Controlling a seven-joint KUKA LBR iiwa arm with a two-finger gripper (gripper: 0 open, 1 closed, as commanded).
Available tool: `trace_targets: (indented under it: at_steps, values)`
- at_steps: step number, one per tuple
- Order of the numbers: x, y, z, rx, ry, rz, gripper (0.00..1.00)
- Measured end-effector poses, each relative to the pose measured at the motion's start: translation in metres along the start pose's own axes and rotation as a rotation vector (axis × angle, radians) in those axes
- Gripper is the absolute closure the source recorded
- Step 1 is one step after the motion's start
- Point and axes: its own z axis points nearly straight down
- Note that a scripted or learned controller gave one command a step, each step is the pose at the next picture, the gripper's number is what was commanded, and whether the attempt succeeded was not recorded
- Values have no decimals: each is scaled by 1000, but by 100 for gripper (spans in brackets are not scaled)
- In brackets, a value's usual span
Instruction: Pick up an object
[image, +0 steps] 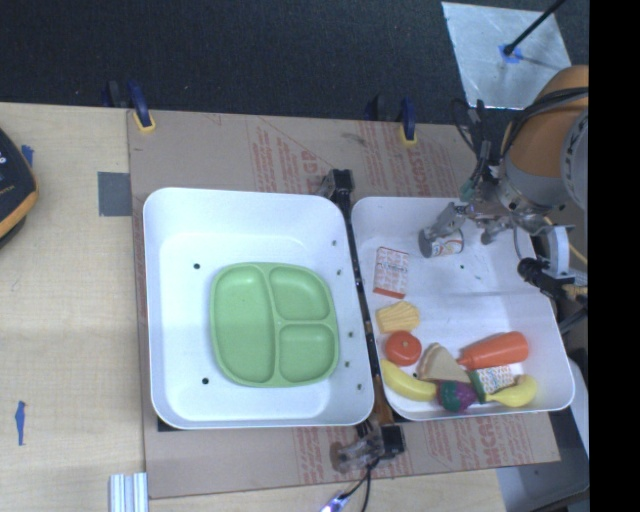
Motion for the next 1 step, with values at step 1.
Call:
trace_targets:
  at_steps: [1]
  values:
    - [-7,-133,25,17,3,0,0]
